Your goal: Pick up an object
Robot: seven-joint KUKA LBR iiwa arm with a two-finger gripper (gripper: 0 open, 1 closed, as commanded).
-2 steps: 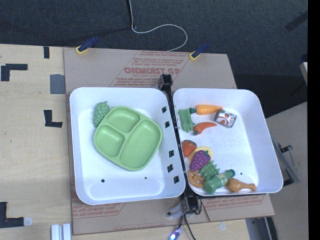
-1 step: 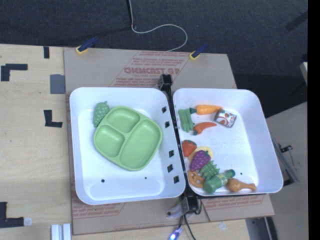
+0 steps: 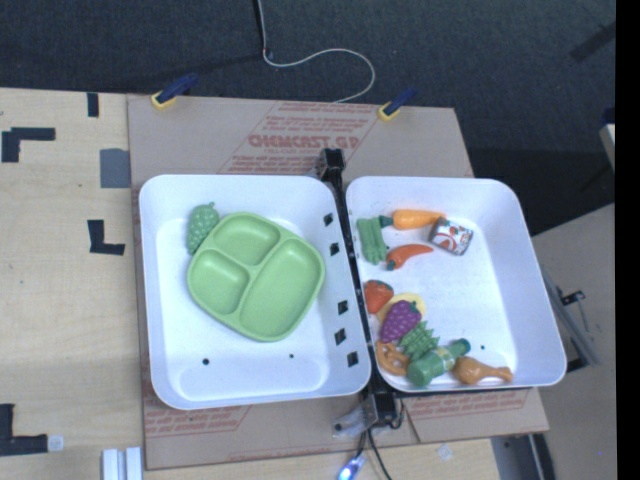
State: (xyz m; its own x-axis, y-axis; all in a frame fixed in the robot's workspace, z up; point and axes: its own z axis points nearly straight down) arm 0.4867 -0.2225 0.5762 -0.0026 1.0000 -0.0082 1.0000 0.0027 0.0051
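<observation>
The right bin (image 3: 500,278) holds several toy foods: an orange carrot (image 3: 416,218), a small red and white can (image 3: 451,236), green beans (image 3: 371,238), a red-orange pepper (image 3: 409,255), a tomato (image 3: 378,295), purple grapes (image 3: 398,320), a green bottle-like piece (image 3: 434,362) and a tan drumstick (image 3: 480,372). In the left bin (image 3: 170,348) lies a green divided plate (image 3: 256,276), with a green grape bunch (image 3: 202,226) by its upper left rim.
Both bins sit on a cardboard sheet (image 3: 300,138) on the wooden bench. A white cable (image 3: 300,58) loops over the dark floor behind. Blue-and-yellow clips (image 3: 175,90) (image 3: 397,102) hold the cardboard's back corners.
</observation>
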